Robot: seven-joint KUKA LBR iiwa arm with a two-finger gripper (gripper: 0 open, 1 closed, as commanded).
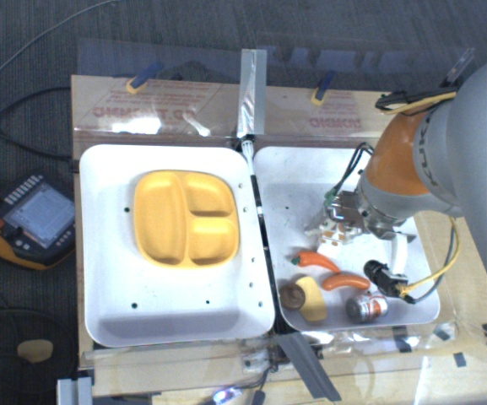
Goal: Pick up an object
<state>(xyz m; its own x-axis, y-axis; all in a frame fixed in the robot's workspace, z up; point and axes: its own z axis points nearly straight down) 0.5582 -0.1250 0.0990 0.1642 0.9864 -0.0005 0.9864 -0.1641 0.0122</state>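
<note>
The hand point(338, 226) is lowered into the right white plastic bin point(294, 171), just above two small orange carrot-shaped toys point(327, 264); how far it is opened cannot be told. The toys are judged light, stiff and smooth, likely to roll, so a grip across the thick middle would be favoured. A yellow divided plate point(184, 218) lies in the left bin point(108, 302).

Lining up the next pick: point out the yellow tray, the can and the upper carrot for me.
Yellow tray point(185, 218): camera view, on the ridge between its compartments.
Can point(366, 308): camera view, on its side wall, near the right bin's front edge.
Upper carrot point(318, 261): camera view, mid-length on its orange body.
</note>
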